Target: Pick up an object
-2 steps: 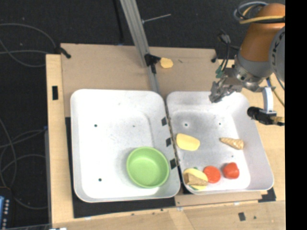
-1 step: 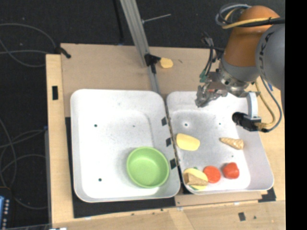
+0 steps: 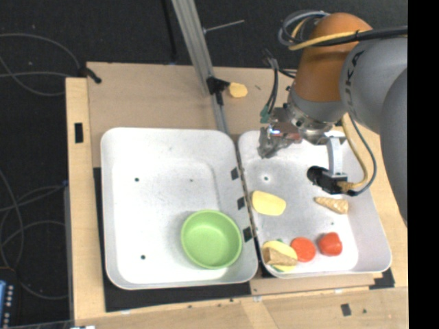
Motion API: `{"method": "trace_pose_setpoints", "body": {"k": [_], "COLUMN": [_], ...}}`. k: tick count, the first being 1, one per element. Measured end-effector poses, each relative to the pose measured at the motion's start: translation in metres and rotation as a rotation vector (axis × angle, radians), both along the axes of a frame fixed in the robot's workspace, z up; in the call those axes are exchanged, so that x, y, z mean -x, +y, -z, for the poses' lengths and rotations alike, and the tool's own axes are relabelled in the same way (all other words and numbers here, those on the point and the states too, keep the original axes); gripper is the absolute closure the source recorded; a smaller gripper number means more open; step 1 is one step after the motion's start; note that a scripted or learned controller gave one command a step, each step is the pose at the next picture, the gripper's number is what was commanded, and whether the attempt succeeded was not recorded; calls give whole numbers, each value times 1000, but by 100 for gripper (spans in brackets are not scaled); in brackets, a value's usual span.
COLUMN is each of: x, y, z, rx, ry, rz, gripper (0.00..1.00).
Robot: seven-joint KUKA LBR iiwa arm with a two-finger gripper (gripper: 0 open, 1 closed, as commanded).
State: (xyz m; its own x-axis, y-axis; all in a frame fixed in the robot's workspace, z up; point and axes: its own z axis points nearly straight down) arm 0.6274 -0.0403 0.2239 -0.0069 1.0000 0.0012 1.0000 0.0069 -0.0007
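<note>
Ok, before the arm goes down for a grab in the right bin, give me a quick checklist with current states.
1. Targets present in the right bin: ok, yellow piece, tomato, red piece.
2. End effector over that bin: ok, near its far left corner.
3. End effector carrying nothing: cannot tell.
4. Targets spaced apart: not ok, tomato sits close to the red piece and the sandwich.
5. Green bowl out of the way: ok, in the left bin.

Even, bright overhead light; white bins glare slightly, shadows faint, picture soft, perhaps mildly compressed.
</note>
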Motion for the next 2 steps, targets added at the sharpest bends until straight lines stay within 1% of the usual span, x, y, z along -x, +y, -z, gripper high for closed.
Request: {"method": "trace_pose_setpoints", "body": {"k": [1, 2], "x": [7, 24], "y": [54, 108], "z": [-12, -24], "rx": [-2, -2], "ry": [-2, 0], "rz": [-2, -2], "gripper": [100, 100]}}
